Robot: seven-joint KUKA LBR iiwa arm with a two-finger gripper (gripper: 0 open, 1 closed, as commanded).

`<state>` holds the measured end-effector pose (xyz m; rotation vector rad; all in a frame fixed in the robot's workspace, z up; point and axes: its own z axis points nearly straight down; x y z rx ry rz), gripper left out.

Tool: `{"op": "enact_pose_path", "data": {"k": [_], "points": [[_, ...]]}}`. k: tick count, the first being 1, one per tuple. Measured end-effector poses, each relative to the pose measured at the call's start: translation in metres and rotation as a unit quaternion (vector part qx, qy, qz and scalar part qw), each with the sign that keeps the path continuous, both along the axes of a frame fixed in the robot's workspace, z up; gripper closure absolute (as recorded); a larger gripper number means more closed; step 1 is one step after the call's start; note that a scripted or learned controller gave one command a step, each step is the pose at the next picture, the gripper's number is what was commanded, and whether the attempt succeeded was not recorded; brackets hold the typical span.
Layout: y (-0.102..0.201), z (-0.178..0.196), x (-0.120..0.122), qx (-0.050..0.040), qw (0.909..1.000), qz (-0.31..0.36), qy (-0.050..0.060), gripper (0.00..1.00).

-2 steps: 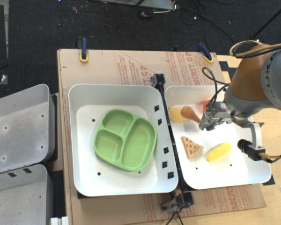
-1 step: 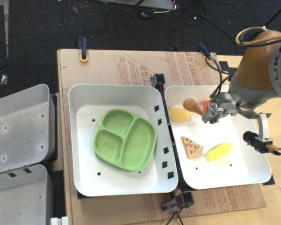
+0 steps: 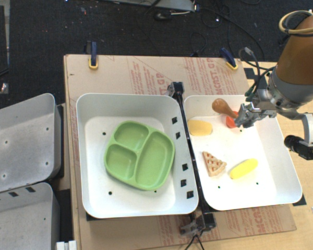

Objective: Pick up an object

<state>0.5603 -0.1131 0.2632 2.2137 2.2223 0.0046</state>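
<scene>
The right bin (image 3: 281, 191) holds a brown drumstick-shaped toy (image 3: 223, 107) at the back, a pale yellow oval piece (image 3: 200, 127), a waffle-patterned wedge (image 3: 214, 164) and a bright yellow piece (image 3: 243, 168). A small red object (image 3: 230, 122) lies just under the drumstick's end. My gripper (image 3: 245, 116) hangs low over the bin's back part, right beside the red object and the drumstick. Its fingertips are dark and bunched together against the red object. I see nothing clearly held.
The left bin (image 3: 94, 191) contains a green divided plate (image 3: 140, 154). Black clips run along the wall between the bins (image 3: 185, 145). Blue-and-yellow clamps (image 3: 93, 56) pin the cardboard base at the back. White panels (image 3: 21, 134) lie off the bench to the left.
</scene>
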Motion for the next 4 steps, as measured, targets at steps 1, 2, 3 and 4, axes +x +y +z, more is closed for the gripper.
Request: {"op": "enact_pose_path", "data": {"k": [1, 2, 3, 4], "points": [[0.000, 0.020, 0.001, 0.0002, 1.0000, 0.000, 0.002, 1.00], [0.062, 0.015, 0.003, 0.0008, 1.0000, 0.001, 0.003, 1.00], [0.114, 0.001, -0.003, 0.0010, 1.0000, 0.001, 0.004, 1.00], [0.167, 0.002, 0.005, 0.0010, 1.0000, 0.002, 0.002, 1.00]]}}
